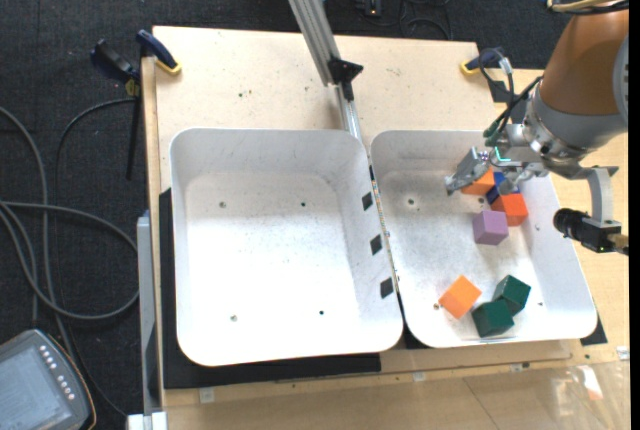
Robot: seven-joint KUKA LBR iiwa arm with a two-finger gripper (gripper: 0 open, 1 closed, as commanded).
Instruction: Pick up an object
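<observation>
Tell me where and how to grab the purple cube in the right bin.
Grip the purple cube across two opposite flat side faces, coming straight down from above. It rests flat on the right bin floor with its top exposed. The orange-red block sits close at its upper right, so probably close across the other pair of faces, where the floor looks free. The end effector hovers just above-left.

One camera sat high above the bench [300, 68] and looked down at a slant. It saw both white bins [270, 238] whole, with the dark floor [70, 8] around them.
</observation>
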